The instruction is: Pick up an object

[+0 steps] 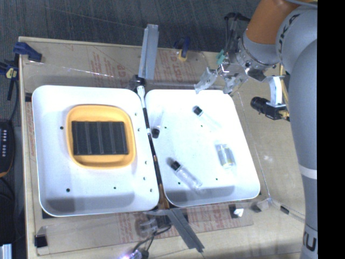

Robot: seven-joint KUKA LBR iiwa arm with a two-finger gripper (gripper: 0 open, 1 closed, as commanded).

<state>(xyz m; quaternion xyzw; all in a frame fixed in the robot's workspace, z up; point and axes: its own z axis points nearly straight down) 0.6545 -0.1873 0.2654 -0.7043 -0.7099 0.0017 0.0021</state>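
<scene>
Bench (81, 66): bare wood sheet with red printing, standing on dark grey carpet (108, 7). A grey metal bar (186, 232) lies at the near edge, and another grey bar (148, 52) stands at the far edge, above the seam between the bins. A blue clamp (26, 50) sits at the far left corner.

Left bin (48, 161): holds a yellow-rimmed tray with a dark ribbed insert (100, 136), roughly centred.

Right bin (242, 177): three clear vials. Nearest, a black-capped vial (184, 173) lies near the middle of the near side. Further right, a vial with a yellowish label (225, 155). Farther back, a black-capped vial (205, 117) lies near the far wall.

Gripper (219, 83): above the right bin's far rim, clear fingers spread apart, nothing between them. It touches no vial.
</scene>
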